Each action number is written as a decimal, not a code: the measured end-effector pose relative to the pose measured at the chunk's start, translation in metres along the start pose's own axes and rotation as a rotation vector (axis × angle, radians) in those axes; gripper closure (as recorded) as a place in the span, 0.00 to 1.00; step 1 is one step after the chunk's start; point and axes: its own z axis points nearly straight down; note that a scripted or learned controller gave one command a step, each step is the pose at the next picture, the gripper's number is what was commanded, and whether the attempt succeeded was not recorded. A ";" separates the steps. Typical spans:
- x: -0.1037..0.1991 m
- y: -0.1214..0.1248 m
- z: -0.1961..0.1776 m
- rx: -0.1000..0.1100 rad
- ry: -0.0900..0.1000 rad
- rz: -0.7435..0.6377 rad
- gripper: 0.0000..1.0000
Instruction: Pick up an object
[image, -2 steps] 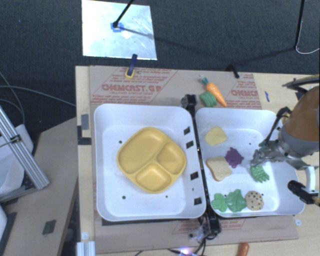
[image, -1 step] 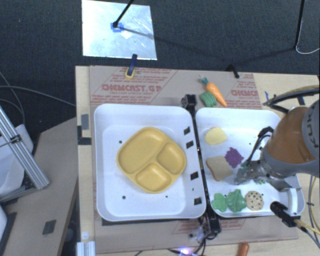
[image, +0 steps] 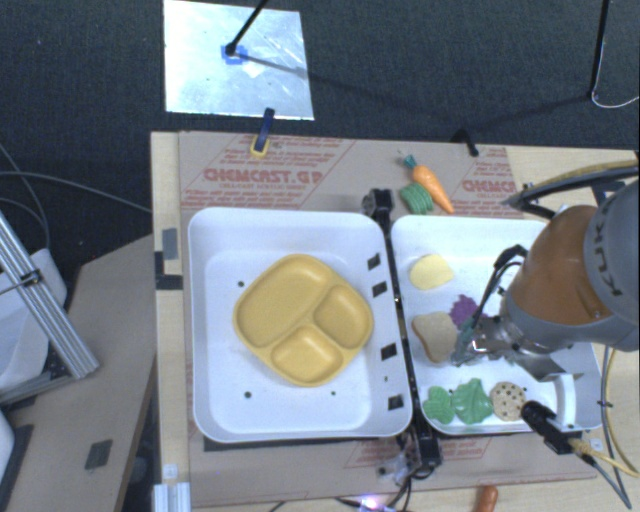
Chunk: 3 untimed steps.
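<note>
Tool (image: 468, 347) hangs low in the right bin (image: 580, 395), just beside the tan bread-shaped toy (image: 434, 335) and the purple grape toy (image: 463, 310); how wide it stands I cannot tell. By my reading the step in hand is the descent toward a pick. At six o'clock from it lie green lettuce pieces (image: 458, 403) and a cookie (image: 508, 399); at eleven o'clock, a pale yellow piece (image: 432, 271). The next move calls for closing squarely on one toy, then lifting.
</note>
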 end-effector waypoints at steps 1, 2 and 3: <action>-0.003 0.001 -0.010 -0.002 -0.002 0.004 1.00; -0.003 0.002 -0.020 -0.005 -0.002 0.002 1.00; -0.003 0.003 -0.030 -0.007 -0.002 0.000 1.00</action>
